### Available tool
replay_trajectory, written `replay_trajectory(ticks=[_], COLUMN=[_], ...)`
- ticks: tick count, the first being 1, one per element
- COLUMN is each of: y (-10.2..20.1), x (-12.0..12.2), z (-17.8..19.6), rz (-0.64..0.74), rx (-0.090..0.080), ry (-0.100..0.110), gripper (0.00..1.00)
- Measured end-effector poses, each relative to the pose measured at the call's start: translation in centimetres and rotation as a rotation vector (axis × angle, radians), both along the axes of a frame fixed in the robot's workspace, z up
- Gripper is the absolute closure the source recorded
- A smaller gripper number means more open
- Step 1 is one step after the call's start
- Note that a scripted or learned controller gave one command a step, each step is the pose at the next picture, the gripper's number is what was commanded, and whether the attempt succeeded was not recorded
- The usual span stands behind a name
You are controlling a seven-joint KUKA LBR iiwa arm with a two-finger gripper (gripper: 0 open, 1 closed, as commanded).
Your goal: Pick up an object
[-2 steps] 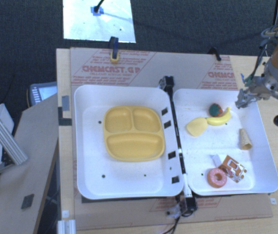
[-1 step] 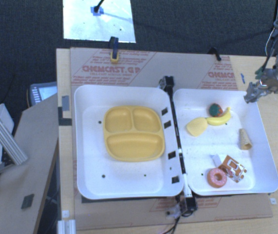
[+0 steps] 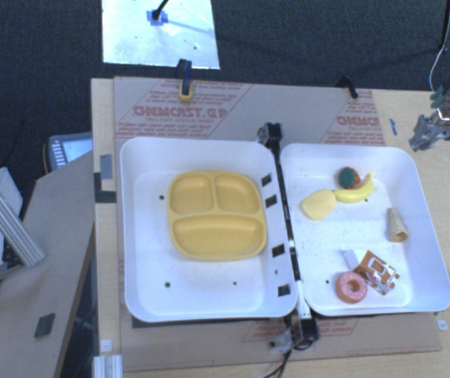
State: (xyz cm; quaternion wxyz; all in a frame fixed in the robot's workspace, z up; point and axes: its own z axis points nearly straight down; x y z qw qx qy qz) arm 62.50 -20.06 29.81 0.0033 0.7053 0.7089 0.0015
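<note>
The right bin (image 3: 425, 203) holds several toy foods: a yellow banana (image 3: 357, 191), a red and green round fruit (image 3: 347, 177), a pale yellow slice (image 3: 317, 205), a tan ice cream cone (image 3: 397, 225), a pink glazed donut (image 3: 351, 288) and a brown waffle-like piece (image 3: 377, 272). My gripper (image 3: 433, 129) hangs at the far right edge of the view, above the bench beyond the right bin's back right corner, apart from all the objects. Nothing shows between its fingers.
The left bin (image 3: 142, 235) holds a yellow three-compartment tray (image 3: 213, 215). A black divider with clips (image 3: 281, 219) runs between the bins. A yellow clamp (image 3: 185, 81) stands at the bench's back edge, and a grey plate (image 3: 160, 22) lies on the dark floor behind.
</note>
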Motion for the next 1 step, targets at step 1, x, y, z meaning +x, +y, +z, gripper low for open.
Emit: replay_trajectory(ticks=[1], y=[4.96], x=[0.07], z=[-0.05], rz=[0.003], rx=[0.003], ry=[0.005], gripper=[1.0])
